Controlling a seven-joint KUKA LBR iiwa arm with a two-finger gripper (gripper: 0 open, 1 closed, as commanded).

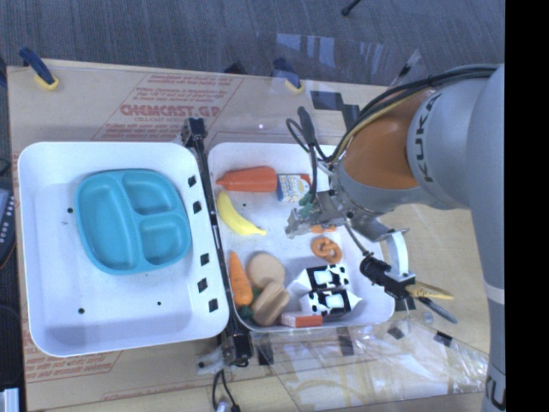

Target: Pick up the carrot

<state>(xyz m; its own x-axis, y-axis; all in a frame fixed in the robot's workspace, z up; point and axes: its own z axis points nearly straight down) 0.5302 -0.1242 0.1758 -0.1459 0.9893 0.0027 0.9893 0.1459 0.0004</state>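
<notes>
Cardboard covered the bench under two white bins, and your arm [412, 153] reached into the right bin [257, 153]. Your gripper [310, 217] hung low near that bin's middle; how wide it stood I could not tell, and nothing showed in its hold. Take the gripper as your landmark. Just beside it, toward the bin's near edge, lay a small pretzel [326, 248], and past that a black-and-white checked block [329, 288]. Beyond the gripper, toward the far wall, lay a larger orange piece [247, 179] beside a small carton [293, 185]. Between lay a banana [238, 215]. The carrot [239, 280] I judged to be the slim orange piece well off against the divider wall, touching a bread roll [266, 270]. You'd have done well to travel across, align along its length, and descend clear of wall and roll.
</notes>
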